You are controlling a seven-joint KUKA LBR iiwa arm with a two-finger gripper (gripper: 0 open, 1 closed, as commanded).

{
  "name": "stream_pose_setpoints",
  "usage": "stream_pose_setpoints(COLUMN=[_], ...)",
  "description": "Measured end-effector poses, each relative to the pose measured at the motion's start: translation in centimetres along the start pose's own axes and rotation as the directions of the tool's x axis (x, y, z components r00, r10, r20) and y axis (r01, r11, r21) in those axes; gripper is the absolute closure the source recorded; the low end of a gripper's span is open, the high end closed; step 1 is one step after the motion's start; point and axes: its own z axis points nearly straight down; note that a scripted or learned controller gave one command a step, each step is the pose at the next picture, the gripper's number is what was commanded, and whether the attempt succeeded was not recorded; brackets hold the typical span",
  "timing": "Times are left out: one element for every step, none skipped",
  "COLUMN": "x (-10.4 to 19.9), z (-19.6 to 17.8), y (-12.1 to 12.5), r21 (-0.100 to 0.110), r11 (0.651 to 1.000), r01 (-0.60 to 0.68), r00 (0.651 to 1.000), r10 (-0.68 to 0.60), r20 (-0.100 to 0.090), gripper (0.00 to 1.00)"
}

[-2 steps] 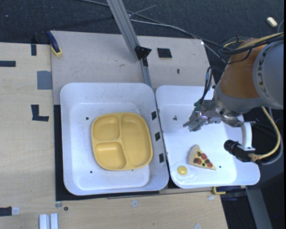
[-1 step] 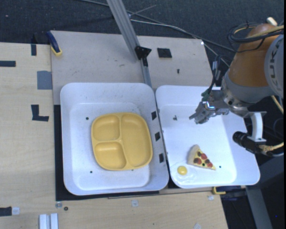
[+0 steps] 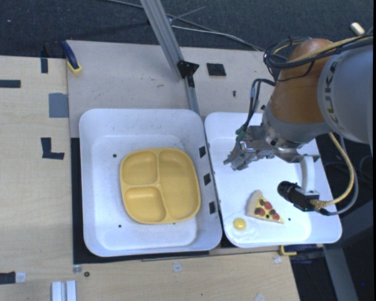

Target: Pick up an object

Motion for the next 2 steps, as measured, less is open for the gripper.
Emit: stream_pose_setpoints(x=[5.3, 10.0], z=[1.2, 1.5], y=[0.1, 0.4], r21=[0.0, -0.001], r11=[1.0, 1.0], r01=[0.0, 0.0], r00=[1.0, 1.0], r10=[0.0, 0.0], r20=[0.001, 0.001], gripper=[1.0, 1.0])
